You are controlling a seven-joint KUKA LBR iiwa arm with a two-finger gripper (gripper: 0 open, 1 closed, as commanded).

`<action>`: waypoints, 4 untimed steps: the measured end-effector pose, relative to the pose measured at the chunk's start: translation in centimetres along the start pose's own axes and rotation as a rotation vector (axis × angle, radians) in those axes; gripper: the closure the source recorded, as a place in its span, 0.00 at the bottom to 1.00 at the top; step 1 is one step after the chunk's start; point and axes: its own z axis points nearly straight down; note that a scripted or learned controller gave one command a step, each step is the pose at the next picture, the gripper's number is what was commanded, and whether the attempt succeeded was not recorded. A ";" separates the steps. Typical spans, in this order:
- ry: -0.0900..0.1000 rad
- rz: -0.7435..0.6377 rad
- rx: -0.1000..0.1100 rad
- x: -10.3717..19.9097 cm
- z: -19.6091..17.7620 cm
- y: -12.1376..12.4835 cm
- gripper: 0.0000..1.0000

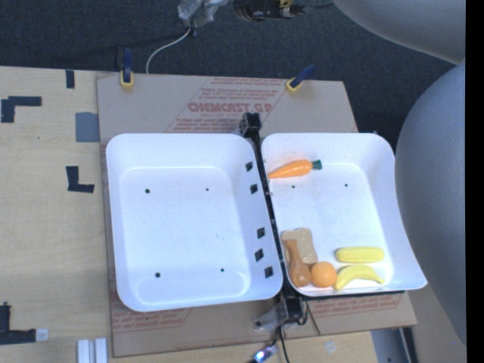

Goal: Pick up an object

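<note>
The right bin [378, 203] holds several toy foods. An orange carrot [291, 169] with a green tip lies near its far left corner. Along the near edge sit a tan and brown bread-like piece [298, 249], an orange ball [323, 274], a yellow corn cob [360, 255] and a yellow banana [358, 277]. My gripper [198, 4] hangs high at the top of the view, beyond the far side of the bins and well away from every object. Its fingers are too blurred to read.
The left bin [181, 218] stands beside the right one, joined by a black divider with clips [259, 195]. Both rest on a cardboard sheet [219, 104] held by blue and yellow clamps. The grey arm [439, 127] fills the right side and top right.
</note>
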 end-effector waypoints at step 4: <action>-0.008 0.003 0.001 -0.3 -4.0 0.1 1.00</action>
